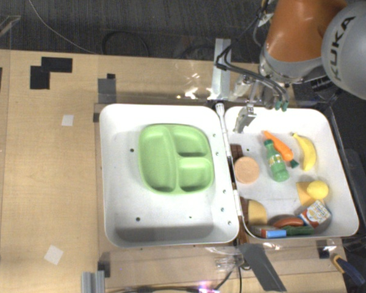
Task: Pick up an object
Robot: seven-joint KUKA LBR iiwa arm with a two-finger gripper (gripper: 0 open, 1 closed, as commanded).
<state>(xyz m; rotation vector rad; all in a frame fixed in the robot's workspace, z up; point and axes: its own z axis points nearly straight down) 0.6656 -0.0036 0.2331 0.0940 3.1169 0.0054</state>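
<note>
tool (245,119) – above right bin's (335,133) back-left corner, grip state unreadable | nearest pick: green bottle (276,162) – likely light, rigid, slick plastic | grasp across its middle

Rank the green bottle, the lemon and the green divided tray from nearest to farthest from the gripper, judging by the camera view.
Measured from the gripper at the right bin's top edge:
1. Green bottle, just below it in the right bin.
2. Lemon, lower right in the same bin.
3. Green divided tray, in the left bin.
</note>
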